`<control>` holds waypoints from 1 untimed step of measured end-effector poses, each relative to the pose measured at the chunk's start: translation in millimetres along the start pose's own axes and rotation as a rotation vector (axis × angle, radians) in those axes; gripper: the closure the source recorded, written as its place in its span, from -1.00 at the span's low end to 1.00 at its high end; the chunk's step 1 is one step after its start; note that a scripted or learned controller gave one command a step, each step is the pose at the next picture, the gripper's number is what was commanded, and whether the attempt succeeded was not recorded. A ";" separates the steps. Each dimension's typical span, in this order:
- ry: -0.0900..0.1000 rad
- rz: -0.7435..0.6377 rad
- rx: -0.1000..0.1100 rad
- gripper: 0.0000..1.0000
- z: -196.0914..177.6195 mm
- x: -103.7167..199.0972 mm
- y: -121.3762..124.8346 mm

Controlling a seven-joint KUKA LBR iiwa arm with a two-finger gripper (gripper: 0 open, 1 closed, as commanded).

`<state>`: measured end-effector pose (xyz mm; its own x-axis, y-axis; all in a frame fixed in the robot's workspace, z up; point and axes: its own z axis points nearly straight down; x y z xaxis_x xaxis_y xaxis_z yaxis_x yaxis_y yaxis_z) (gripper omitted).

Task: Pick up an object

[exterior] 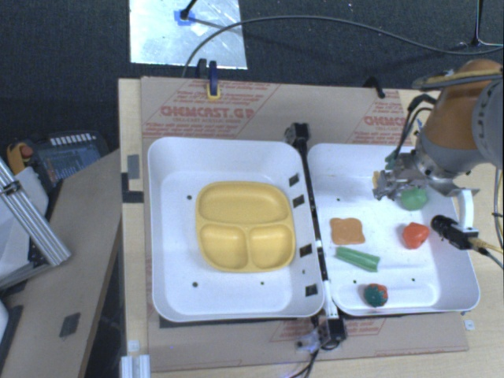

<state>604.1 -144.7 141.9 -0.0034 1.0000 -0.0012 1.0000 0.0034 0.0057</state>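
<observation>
My gripper [391, 184] hangs over the far right part of the right bin [394, 298]. A round green object [413, 198] lies right beside it, partly hidden under the wrist; whether they touch I cannot tell. On the bin floor lie a red object [415, 235], an orange toast-like piece [347, 231], a green stick-shaped piece [357, 258] and a small green and red ball [375, 294].
The left bin [169, 211] bears a yellow divided plate [240, 225]. A black divider with clips [309, 211] runs between the two bins. The arm comes in from the right above the right bin's far corner.
</observation>
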 end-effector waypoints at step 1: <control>0.000 -0.002 -0.001 1.00 -62.2 3.3 7.7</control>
<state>611.4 -141.3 204.1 -0.0050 1.0000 -0.0017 1.0000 0.0050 0.0070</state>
